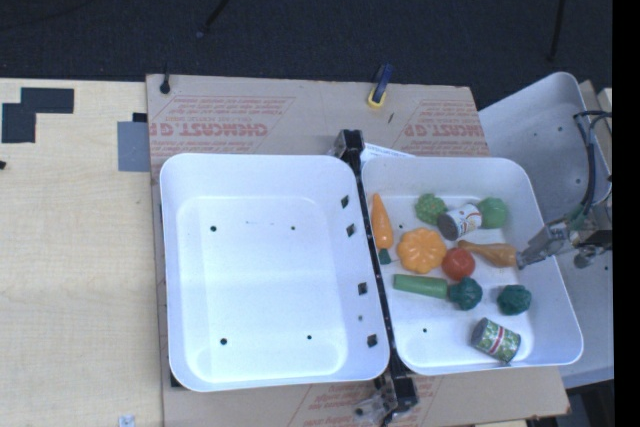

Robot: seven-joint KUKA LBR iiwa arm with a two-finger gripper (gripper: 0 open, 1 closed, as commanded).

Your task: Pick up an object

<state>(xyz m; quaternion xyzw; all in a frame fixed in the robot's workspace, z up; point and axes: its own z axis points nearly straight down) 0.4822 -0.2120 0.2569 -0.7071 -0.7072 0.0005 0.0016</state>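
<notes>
The toys lie in the right bin (pixel 545 205), bunched toward its middle. At the cluster's right edge an orange-brown piece (pixel 490 254), perhaps a small carrot, lies flat with its far-right tip closest to the gripper (pixel 530 253). Just left of it sits a red ball (pixel 458 263), touching or nearly touching an orange pumpkin (pixel 421 251). Farther back are a small can (pixel 462 220) on its side between two green pieces (pixel 431 208) and (pixel 492 211). A long carrot (pixel 381 221) lies along the bin's left wall. Nearer the viewer are a green stalk (pixel 420 286) ending at a dark green floret (pixel 464 293), another dark green lump (pixel 514 299), and a striped can (pixel 496 339) lying alone near the front right corner.

The gripper reaches in over the bin's right rim, its tip close to the orange-brown piece. Whether its fingers are wide or narrow cannot be told; nothing is seen between them.

The left bin (pixel 175 215) sits beside it, a hinge strip between them.

Risks, as a judgement: the pieces are crowded, so closing could catch two at once or nudge the round ball away. The flat, tapered piece may slip out. Coming in so near the rim, the gripper could strike the bin wall.
</notes>
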